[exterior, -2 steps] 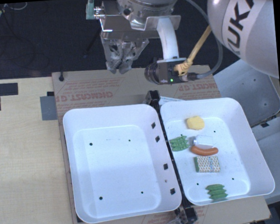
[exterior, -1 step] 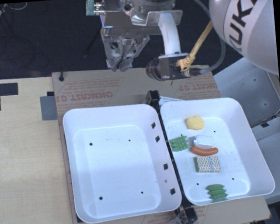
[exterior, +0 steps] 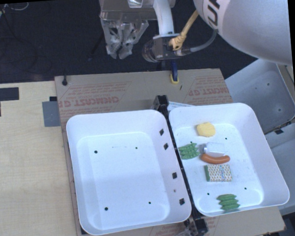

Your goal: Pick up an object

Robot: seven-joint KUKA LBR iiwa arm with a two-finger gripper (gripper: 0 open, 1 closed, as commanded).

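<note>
Several small items, a yellow piece [exterior: 206,130] and a red sausage [exterior: 215,159] among them, lie in the view's right-hand bin [exterior: 243,132], well below the raised gripper [exterior: 124,45]; whether it's clenched I cannot tell, so we're pre-approach: choose one, swing over, descend.

Grey rounded arm casing [exterior: 246,16], dark "UK" lettering; white link, yellowish cable, metallic end assembly.

Right bin [exterior: 251,131] holds five items — yellow piece [exterior: 206,130] at far end, green pod cluster [exterior: 188,151] by divider, orange-red sausage [exterior: 214,159], patterned packet [exterior: 218,173], green pods [exterior: 228,202] nearest front — all lying flat.
</note>
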